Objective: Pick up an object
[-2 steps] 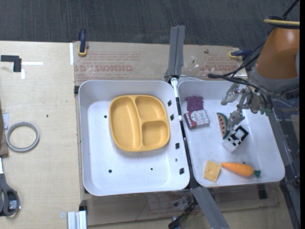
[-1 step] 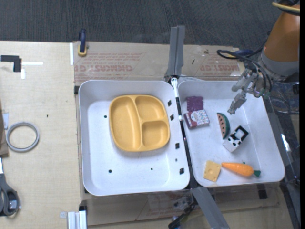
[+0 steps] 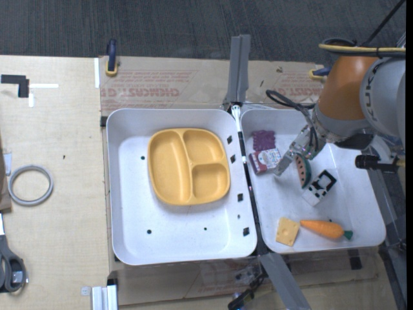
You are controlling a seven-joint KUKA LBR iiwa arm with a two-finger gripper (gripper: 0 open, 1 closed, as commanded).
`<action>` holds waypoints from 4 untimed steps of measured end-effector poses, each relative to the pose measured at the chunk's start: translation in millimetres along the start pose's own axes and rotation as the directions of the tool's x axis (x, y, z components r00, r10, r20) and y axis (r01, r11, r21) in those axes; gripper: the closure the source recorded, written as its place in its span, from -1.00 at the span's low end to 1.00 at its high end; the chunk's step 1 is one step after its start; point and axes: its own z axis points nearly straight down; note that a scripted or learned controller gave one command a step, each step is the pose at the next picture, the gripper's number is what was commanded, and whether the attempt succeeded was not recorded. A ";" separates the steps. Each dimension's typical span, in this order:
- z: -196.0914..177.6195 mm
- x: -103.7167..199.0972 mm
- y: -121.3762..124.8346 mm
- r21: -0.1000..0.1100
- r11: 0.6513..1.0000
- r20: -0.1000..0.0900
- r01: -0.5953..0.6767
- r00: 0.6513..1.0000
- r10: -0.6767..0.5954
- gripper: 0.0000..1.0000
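white bins (image 3: 129,237), arm slanted, gripper (image 3: 284,166) over pouch (image 3: 264,160)

- Two white bins sit side by side — the left bin (image 3: 122,192) holds a yellow divided plate (image 3: 189,166).
- The right bin (image 3: 361,205) holds a purple packet (image 3: 263,139), a watermelon slice (image 3: 303,168), a black-and-white block (image 3: 321,185), a cheese wedge (image 3: 288,231) and a carrot (image 3: 322,229).
- The gripper (image 3: 288,160) hangs low over the right bin's left part — just beside the watermelon slice.
- A roll of tape (image 3: 29,185) lies on the bench (image 3: 58,128), well left of the bins.
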 end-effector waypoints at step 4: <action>-0.5 -6.7 -33.4 0.000 0.948 0.001 -0.319 0.948 0.319 -1.00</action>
